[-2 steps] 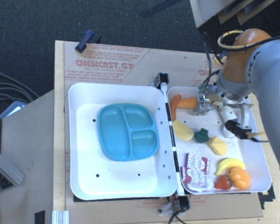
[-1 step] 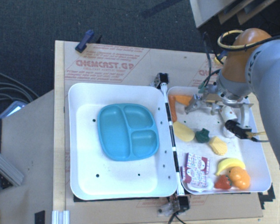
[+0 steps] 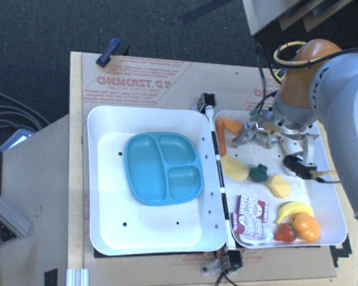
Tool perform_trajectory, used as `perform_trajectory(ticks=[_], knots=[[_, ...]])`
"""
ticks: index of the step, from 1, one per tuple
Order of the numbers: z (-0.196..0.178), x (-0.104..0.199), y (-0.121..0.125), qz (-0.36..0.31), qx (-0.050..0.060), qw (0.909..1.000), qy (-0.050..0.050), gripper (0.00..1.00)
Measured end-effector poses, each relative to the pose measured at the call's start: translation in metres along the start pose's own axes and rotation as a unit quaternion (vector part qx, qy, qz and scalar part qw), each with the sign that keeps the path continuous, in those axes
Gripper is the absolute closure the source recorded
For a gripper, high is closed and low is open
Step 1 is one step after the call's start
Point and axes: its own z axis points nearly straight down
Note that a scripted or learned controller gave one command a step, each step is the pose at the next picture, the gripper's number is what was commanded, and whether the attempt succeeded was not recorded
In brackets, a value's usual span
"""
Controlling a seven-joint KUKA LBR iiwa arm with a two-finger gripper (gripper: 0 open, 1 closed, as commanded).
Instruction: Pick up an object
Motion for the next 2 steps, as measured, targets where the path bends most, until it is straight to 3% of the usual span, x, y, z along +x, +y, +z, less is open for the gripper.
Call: perform_trajectory(ticks=[1,2], knots=[[0.000,-0.003,0.000,-0.001,0.000,1.0000,0.001,0.00],[-0.001,0.023,0.002,0.000,-0.003,1.0000,0.000,0.00]])
